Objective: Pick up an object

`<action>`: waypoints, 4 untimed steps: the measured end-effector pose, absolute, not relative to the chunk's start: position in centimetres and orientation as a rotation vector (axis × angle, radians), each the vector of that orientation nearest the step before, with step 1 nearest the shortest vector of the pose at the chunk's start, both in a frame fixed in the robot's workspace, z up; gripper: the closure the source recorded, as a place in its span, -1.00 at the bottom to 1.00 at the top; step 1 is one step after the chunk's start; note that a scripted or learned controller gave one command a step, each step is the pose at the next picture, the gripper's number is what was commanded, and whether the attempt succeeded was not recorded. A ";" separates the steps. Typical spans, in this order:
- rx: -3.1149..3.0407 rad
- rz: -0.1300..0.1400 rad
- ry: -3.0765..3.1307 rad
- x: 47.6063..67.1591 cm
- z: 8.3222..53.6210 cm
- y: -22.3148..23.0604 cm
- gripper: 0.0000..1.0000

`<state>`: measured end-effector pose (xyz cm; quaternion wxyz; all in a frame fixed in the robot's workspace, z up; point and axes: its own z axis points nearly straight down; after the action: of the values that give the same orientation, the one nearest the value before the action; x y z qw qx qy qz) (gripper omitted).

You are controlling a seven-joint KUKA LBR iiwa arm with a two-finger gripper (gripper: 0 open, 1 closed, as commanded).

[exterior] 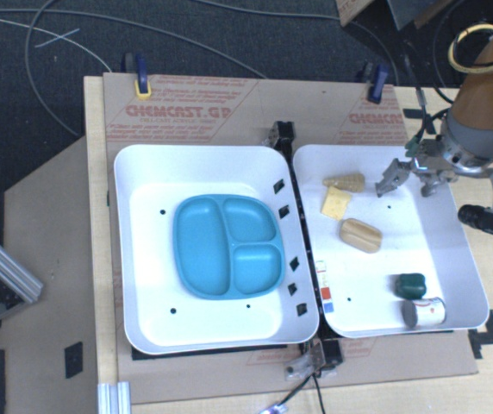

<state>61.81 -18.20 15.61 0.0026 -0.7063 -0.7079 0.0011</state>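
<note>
Small white-capped cylinder [425, 311], bin's near edge.

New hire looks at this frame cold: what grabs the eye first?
Likely the bright blue divided plate, lying alone in the middle of the left bin. Next, the grey and orange arm at the right edge, its tool open above the far part of the right bin. Below it, small items are scattered: a yellow block, a tan bread-like piece and a dark green object.
</note>
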 end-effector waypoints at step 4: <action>-2.224 -0.007 -2.230 63.2 22.7 -17.3 1.00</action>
<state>63.18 -17.26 22.72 -0.0039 -0.7061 -0.7081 -0.0023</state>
